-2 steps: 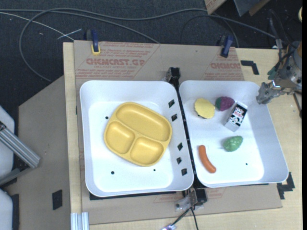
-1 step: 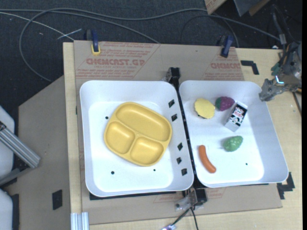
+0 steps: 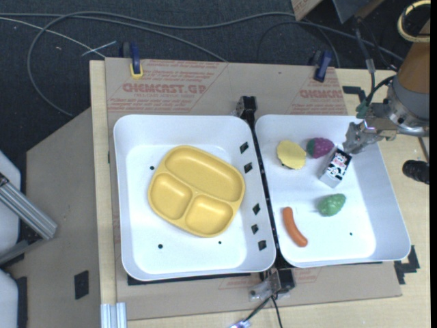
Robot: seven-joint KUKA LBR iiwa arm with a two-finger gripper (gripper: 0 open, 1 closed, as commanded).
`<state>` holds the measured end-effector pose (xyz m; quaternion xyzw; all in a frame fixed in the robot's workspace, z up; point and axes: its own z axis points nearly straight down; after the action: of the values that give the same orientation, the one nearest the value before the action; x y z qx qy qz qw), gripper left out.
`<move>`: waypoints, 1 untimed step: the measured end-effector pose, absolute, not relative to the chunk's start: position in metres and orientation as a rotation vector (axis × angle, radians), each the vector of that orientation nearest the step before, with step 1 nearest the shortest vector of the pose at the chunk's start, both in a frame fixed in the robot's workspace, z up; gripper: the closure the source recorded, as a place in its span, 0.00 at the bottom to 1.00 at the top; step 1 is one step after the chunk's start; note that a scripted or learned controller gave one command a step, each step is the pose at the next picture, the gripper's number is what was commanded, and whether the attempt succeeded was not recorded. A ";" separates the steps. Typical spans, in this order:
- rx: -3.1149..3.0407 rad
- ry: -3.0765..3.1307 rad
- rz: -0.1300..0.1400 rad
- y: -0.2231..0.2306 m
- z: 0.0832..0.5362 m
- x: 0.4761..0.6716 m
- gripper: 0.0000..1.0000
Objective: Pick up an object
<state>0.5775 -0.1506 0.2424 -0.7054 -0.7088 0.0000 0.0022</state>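
The right bin [image 3: 382, 244] holds a yellow lemon-shaped toy [image 3: 291, 154], a purple toy [image 3: 319, 147], a small black-and-white carton [image 3: 335, 167], a green toy [image 3: 331, 204] and an orange sausage-shaped toy [image 3: 294, 226]. My gripper [image 3: 358, 141] hangs over the bin's upper right part, just above and right of the carton. Nothing shows between its fingers.
The left bin [image 3: 130, 183] holds a yellow three-compartment tray [image 3: 196, 190]. A black divider with clips [image 3: 254, 183] runs between the bins. Blue clamps [image 3: 136, 57] [image 3: 321, 64] hold the board at the back. Cables lie on the dark floor behind.
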 end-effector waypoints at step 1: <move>-2.214 -2.224 0.000 -0.110 0.240 0.565 1.00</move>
<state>0.5648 -0.1098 0.2399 -0.7056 -0.7086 0.0000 0.0019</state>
